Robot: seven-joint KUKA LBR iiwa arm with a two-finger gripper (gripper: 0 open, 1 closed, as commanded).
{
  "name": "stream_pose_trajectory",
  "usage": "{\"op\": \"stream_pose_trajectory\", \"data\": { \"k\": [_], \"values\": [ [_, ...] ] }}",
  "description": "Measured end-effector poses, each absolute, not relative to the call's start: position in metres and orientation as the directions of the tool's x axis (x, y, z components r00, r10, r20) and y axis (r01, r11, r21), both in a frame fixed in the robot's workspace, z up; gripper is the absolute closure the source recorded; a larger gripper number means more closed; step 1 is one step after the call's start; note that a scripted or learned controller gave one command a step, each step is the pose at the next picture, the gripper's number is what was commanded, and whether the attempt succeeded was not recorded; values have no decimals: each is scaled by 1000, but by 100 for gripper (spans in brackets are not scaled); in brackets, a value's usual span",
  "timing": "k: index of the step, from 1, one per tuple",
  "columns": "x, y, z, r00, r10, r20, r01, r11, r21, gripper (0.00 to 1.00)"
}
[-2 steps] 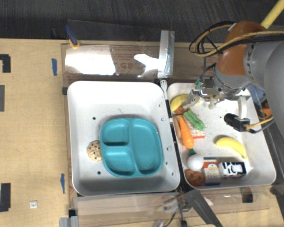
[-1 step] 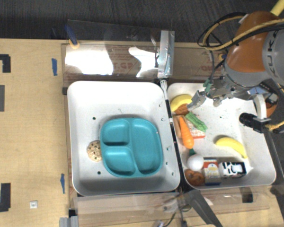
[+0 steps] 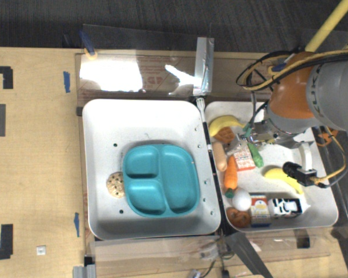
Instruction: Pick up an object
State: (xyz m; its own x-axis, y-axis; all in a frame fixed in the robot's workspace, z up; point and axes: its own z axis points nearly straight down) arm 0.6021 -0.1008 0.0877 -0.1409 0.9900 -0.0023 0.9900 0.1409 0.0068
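Your hand hovers over the right bin, above the carrot; you cannot tell its state. Objects crowd beside the carrot, so a grasp may slip or snag two.

1. A tan tabletop spreads left of the bins.
2. Black corner marks and blue tape bits dot that tabletop.
3. Dark carpeted floor lies beyond the tabletop's far edge.
4. Glare brightens a clear panel at that edge.
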Motion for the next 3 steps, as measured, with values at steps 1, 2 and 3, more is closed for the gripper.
{"op": "stream_pose_trajectory", "data": {
  "k": [1,2,3],
  "values": [
    [603,-100,98,-140,990,-2,990,140,9,100],
    [587,-110,148,-1,1000,-1,1000,1,3,100],
    [500,-49,204,144,990,3,990,-144,-1,100]
  ]
}}
